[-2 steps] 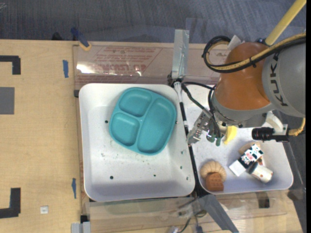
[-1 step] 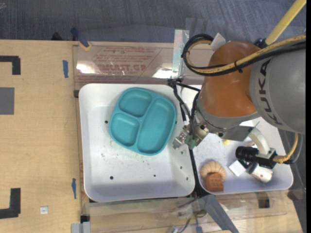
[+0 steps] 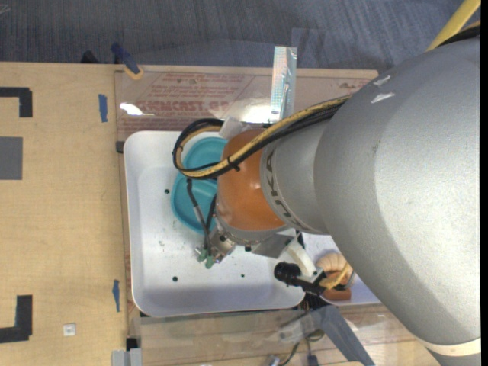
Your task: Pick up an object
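A teal bowl-like object [image 3: 192, 180] lies in the white bin [image 3: 152, 227], near its back, partly covered by the arm's orange band. My gripper [image 3: 210, 253] reaches down just in front of the teal object, its tip close to the bin floor. A small green bit shows at the tip, and I cannot make out what it is. A tan and orange rounded object [image 3: 336, 268] lies to the right, at the edge of the arm, mostly hidden.
The large grey arm covers the right bin and the right part of the view. A clear plastic strip [image 3: 284, 78] stands behind the bin. Bare cardboard bench [image 3: 61, 204] with black and blue tape marks lies to the left.
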Robot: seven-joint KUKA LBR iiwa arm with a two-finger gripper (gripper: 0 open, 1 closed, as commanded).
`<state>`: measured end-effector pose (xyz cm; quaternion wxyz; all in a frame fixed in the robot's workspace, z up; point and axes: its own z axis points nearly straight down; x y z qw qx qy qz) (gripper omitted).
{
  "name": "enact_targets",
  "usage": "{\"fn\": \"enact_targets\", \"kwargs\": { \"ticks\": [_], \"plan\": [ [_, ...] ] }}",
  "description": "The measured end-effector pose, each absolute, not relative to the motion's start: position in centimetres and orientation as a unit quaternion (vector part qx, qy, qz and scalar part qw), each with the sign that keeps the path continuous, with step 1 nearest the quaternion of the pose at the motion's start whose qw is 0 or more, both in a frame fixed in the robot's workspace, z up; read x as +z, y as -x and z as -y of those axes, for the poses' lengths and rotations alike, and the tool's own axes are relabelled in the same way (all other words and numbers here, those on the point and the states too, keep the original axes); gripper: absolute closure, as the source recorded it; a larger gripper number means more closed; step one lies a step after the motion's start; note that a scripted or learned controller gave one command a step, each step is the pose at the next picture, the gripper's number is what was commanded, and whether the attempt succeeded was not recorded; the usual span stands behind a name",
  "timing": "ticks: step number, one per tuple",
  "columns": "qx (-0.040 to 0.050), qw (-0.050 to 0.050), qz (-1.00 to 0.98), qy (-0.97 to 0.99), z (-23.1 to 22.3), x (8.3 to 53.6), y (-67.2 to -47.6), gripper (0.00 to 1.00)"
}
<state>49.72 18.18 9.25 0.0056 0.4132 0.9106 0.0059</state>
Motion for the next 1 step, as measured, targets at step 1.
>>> {"fn": "enact_targets", "kwargs": {
  "ticks": [1],
  "plan": [
    [0.002, 0.001, -0.839, -0.544, -22.02, 22.5, -49.29, 1.0]
  ]
}}
